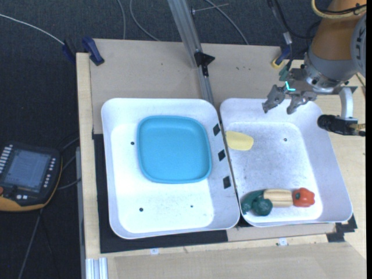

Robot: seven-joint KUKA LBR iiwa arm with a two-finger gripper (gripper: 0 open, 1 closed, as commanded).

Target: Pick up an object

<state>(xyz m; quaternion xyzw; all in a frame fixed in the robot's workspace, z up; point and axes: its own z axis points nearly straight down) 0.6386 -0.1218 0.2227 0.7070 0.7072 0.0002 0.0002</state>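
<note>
Waiting untouched in the right bin (325, 156) are a yellow piece (239, 140) at its left wall and a green, tan and red toy cluster (278, 199) along its near edge. My gripper (286, 102) hovers over the far rim, fingers spread, holding nothing; the grasp remains undone.

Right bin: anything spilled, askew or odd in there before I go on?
Nothing stands out. The right bin holds a yellow piece by its left wall and green, tan and red items along the near edge. The gripper hovers over the far edge.
</note>
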